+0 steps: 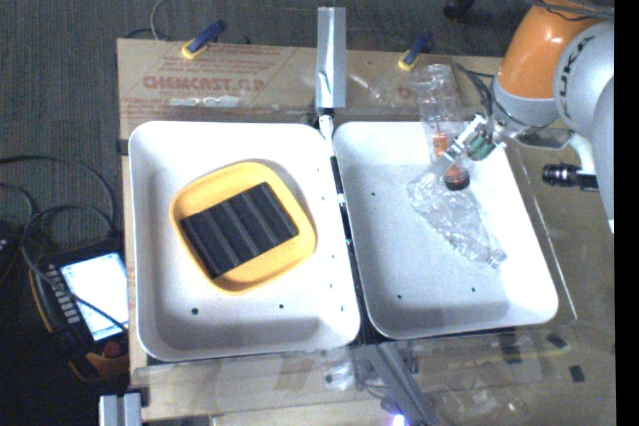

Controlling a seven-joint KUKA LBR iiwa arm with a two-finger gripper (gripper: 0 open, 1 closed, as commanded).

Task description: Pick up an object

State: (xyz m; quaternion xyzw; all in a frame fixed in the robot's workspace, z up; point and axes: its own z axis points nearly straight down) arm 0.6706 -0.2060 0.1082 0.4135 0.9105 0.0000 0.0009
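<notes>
Crumpled clear plastic wrapper [457,214] in the right bin [399,304], lying aslant, long axis running from beside the gripper [455,167] away toward the bin's near right corner. Gripper at the wrapper's upper end, seemingly touching it. Cannot tell its state. Yellow tray [243,224] well apart, over in the left bin [160,334].

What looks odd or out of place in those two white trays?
The yellow tray with the dark ribbed insert sits askew in the left bin, turned against its walls. In the right bin, a crumpled clear plastic wrapper lies under the claw, looking like litter.
</notes>
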